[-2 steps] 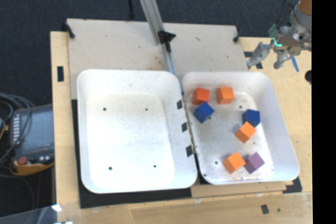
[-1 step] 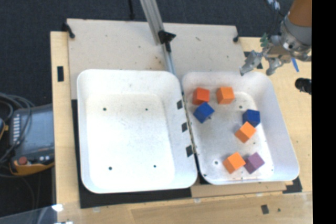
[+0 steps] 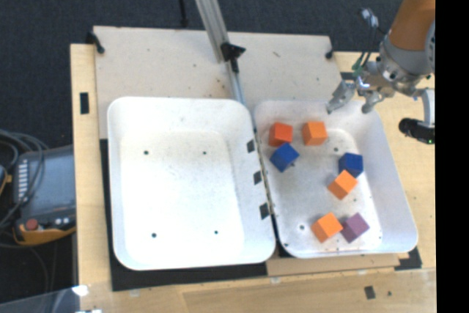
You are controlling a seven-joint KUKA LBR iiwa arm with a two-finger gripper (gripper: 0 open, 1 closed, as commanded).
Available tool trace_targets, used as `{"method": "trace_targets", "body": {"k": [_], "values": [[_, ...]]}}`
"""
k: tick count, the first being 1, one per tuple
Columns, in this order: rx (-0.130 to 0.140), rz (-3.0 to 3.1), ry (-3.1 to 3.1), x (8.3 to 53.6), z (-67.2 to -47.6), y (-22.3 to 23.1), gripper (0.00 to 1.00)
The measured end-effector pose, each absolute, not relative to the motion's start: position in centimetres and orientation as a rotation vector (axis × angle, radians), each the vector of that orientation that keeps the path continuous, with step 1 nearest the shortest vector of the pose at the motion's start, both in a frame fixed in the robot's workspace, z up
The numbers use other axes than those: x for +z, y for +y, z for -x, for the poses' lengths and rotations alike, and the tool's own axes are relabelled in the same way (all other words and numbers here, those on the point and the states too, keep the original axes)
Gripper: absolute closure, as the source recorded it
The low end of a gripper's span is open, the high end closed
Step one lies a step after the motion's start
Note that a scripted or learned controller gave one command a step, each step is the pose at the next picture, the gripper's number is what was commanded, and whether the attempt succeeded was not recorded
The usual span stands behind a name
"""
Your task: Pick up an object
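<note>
Two spread fingers of the tool [image 3: 353,100] hold nothing.

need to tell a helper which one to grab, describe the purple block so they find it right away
Look in the right-hand bin, the one holding all the blocks. Go to its near right corner: the purple block sits beside an orange block. It is the only purple one.

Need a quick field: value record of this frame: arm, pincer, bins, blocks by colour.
arm: enters from right, wrist above right bin's far right corner
pincer: open, holding nothing, above the rim
right bin: seven blocks
orange blocks: four
blue blocks: two
purple block: near edge, touching an orange block
left bin: a few dark specks
task state: no block lifted yet
</note>
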State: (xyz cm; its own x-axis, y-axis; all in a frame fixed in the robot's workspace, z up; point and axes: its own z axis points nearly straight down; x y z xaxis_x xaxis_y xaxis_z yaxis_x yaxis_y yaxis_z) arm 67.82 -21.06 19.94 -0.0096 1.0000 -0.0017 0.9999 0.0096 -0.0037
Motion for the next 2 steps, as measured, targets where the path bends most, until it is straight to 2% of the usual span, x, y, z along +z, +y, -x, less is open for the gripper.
{"method": "trace_targets", "body": {"k": [1,2], "values": [[0.007,2.219,-2.221,13.9,-67.1,-21.3,0.0],[0.001,2.223,-2.231,15.6,-67.3,-21.4,1.0]]}}
